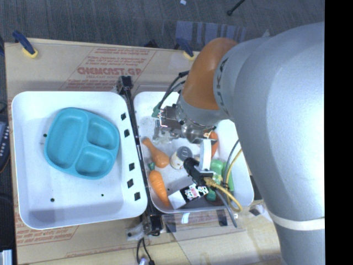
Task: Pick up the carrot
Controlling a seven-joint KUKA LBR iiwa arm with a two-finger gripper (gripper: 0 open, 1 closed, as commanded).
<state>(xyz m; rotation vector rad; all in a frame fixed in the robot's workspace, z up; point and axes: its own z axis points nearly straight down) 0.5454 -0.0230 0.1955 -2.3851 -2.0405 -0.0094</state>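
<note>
A dark grey carpeted floor (110, 10) lies beyond the far edge of the brown cardboard-covered desk (94, 65). 2 blue clamps (25, 44) grip that far edge, left and centre.

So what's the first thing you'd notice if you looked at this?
The huge grey arm with its orange band, reaching in from the right over the right bin. Next, the bright blue divided plate sitting alone in the left bin. Then the orange carrot near the right bin's front left, among other small toys.
</note>
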